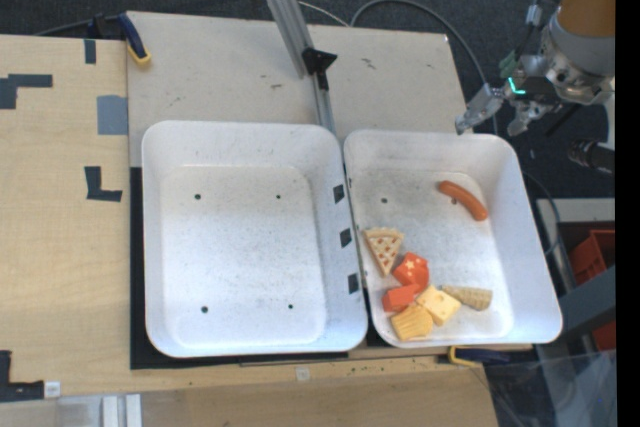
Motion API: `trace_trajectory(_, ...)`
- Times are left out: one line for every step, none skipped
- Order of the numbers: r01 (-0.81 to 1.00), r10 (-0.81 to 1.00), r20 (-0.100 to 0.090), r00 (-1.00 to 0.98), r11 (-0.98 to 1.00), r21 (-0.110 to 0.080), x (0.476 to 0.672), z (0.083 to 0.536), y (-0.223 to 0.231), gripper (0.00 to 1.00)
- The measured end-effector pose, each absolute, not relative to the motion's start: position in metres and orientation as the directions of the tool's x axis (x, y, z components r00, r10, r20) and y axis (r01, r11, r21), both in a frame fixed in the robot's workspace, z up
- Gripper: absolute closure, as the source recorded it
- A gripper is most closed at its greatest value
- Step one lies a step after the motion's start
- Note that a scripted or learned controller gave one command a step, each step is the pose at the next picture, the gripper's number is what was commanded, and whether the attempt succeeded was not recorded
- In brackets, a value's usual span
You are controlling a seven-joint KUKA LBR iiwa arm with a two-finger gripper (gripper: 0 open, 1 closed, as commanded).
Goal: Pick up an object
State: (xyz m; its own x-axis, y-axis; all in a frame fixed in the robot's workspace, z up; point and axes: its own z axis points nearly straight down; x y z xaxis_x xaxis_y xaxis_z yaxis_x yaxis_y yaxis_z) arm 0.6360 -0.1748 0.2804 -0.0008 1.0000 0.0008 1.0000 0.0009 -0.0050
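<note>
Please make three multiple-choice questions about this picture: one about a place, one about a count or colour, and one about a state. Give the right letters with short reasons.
1. Where do the toy foods lie?
A. left bin
B. right bin
C. on the bench

2. What colour is the sausage?
A. green
B. orange-red
C. blue

3. Where is the hand?
A. above the right bin's far right corner, holding nothing
B. down among the foods
C. over the left bin

Answers:
1 B: the pieces are in the right bin, most near its front.
2 B: the sausage is orange-red.
3 A: the hand is at that corner, with no object between its fingers.
</note>
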Motion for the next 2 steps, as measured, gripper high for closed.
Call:
trace_trajectory(1.0, 1.0, -0.001, -0.002, 0.002, -0.001, 0.637, 0.283, -0.175, 0.0)
trace_trajectory(1.0, 1.0, 0.001, -0.002, 0.002, -0.008, 0.634, 0.221, -0.167, 0.0)
